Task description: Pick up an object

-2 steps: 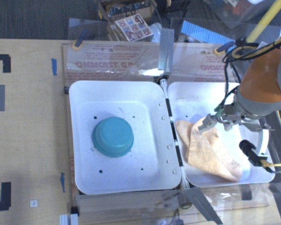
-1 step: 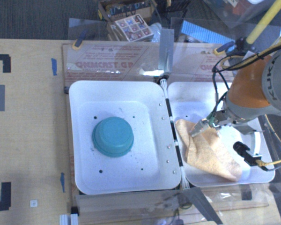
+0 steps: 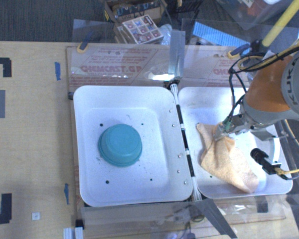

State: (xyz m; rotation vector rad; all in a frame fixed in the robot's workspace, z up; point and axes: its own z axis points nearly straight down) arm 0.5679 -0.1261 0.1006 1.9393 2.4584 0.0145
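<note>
We see the pincer (image 3: 224, 132) low in the right bin (image 3: 209, 101), pressing onto the crumpled tan cloth (image 3: 229, 161)'s upper edge, seemingly to grab it; whether it grips, we cannot tell

Teal bowl (image 3: 120, 144) against the white of the left bin (image 3: 84, 108), speckled with small dark dots. Pale tan, yellowish cloth (image 3: 228, 164) in the white right bin (image 3: 199, 103). Grey arm (image 3: 284, 96) with an orange band. Light wood-toned counter (image 3: 30, 148) marked with black corner brackets and blue tape strips.
</note>
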